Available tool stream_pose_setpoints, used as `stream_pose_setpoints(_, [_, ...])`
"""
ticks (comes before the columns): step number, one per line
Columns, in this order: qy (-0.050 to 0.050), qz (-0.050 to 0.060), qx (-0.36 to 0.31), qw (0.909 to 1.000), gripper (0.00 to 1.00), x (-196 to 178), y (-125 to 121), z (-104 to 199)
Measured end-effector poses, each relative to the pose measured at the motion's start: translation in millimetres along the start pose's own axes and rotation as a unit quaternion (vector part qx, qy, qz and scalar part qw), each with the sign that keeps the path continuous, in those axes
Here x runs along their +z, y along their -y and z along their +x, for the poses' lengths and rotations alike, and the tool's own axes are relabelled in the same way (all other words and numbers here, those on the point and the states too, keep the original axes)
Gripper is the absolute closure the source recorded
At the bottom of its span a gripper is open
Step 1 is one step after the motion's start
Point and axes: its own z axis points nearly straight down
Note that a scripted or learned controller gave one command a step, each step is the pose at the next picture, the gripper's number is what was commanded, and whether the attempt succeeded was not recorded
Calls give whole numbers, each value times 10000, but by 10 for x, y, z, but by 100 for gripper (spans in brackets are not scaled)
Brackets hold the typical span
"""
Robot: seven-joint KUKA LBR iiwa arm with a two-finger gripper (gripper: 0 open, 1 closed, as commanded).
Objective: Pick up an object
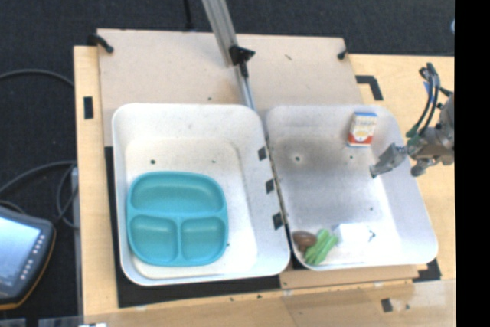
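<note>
End effector [392, 158] hovers beside small carton [362, 128], label unreadable.

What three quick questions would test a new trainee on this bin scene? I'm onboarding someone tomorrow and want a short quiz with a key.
1. True or false: the teal divided plate lies in the right bin.
2. Which item sits nearest the gripper? A) the small carton B) the green object C) the brown object
3. Fill in: the green and brown objects lie together in the right bin's near-____ corner, as the camera view shows it.

Key
1. False; it lies in the left bin.
2. A.
3. Left.
</note>
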Motion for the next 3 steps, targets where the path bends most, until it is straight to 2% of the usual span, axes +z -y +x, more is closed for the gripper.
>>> stream_pose_setpoints(1, [9,-16,-3,10000,100,-112,-7,-14])
stream_pose_setpoints(2, [-12,13,-45,10000,100,-1,293,558])
stream_pose_setpoints(3, [5,-16,-35,10000,100,-118,274,522])
